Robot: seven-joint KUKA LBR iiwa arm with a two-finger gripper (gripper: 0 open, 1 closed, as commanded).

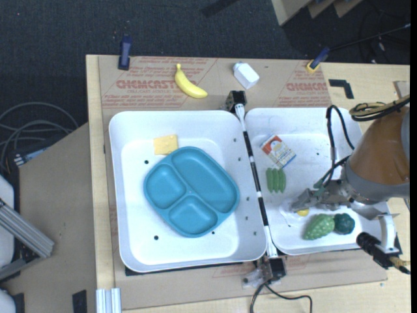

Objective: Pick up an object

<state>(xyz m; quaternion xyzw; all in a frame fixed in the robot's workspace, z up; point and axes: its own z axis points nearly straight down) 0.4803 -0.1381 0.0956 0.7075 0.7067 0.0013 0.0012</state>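
In the right bin (296, 119) lie a small white and red carton (278, 151), a green pea pod (276, 179), a bumpy light green piece (319, 227) and a dark teal round piece (344, 224). My gripper (307, 202) hangs low over this bin, just above and left of the bumpy green piece and right of the pea pod. A small yellow bit (302, 211) shows right under it. The grey and orange arm (381, 165) hides the bin's right part.
The left bin (124, 175) holds a blue divided plate (189, 190) and a yellow block (165, 144). On the bench behind the bins lie a banana (189, 84) and a white block (246, 75). A black cable (333, 135) loops by the arm.
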